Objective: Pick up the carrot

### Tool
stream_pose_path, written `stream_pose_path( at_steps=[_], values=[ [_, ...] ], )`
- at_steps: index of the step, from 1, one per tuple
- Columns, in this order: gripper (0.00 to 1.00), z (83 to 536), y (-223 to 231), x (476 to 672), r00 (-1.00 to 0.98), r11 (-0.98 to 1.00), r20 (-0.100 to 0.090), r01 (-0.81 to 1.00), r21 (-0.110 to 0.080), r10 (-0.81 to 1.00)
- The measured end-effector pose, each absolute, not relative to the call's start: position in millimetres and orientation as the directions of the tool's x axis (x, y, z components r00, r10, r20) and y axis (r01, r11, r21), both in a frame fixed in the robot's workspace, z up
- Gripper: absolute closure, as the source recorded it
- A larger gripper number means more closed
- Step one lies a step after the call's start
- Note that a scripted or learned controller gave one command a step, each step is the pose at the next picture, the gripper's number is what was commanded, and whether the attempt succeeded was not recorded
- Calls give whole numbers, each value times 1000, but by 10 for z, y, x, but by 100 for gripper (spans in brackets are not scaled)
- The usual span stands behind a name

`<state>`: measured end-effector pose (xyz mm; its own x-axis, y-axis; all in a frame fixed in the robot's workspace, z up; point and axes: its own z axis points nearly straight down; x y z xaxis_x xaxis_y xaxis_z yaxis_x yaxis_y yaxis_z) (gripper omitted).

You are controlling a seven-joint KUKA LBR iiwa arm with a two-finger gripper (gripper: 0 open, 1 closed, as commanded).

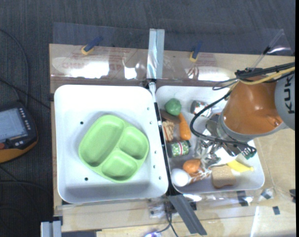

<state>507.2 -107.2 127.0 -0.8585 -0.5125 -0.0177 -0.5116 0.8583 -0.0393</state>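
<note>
Carrot (184, 128) lies in the right bin (258, 181), near that bin's left wall, an orange stick with its long axis running roughly up and down the view. Just above it sits a green round vegetable (173, 106), and just below it a small green can (179, 148) on its side. Lower still are an orange round fruit (191, 167) and a white egg (179, 177) near the bin's front left corner, with a brown bread-like block (222, 177) and a yellow piece (239, 166) to their right. The claw (208, 151) hangs over the middle of this bin, to the right of the carrot and apart from it, low among the clutter above the orange fruit; whether its metal parts stand apart or together cannot be told from this slant. Above it the arm's orange band (250, 107) bulks over the bin's right half, reaching in from the right, with black cables looping around the wrist. The left bin (70, 181) holds a green divided plate (115, 146) with three compartments. Both bins rest on the table (60, 58).
</note>
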Motion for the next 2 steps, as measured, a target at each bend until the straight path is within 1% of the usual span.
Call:
stream_pose_path(
  at_steps=[1, 2],
  values=[
    [100, 2819, -815, 5020, -672, 672, -6, -741, -5, -741],
    [0, 2791, -817, 5012, -672, 672, -4, -741, -1, -741]
  ],
)
